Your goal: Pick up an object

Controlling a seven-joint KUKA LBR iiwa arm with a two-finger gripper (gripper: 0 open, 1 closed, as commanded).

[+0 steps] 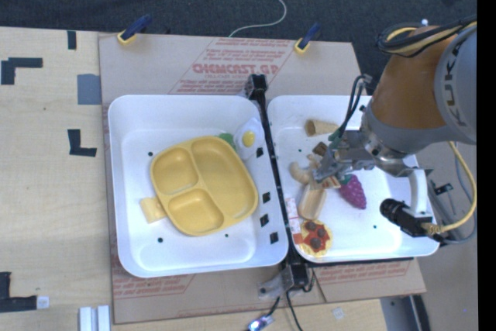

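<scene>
Pincer (324, 169) low in right bin (387, 244), beside purple grapes (353, 191)

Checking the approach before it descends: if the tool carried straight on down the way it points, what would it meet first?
Most likely the tan bread-like piece lying just under and left of the tool, in the right bin. The purple grapes sit beside it; depth is hard to judge from above.

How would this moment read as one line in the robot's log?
arm: over right bin | gripper: low among toy food by purple grapes | grasp: unconfirmed
</scene>
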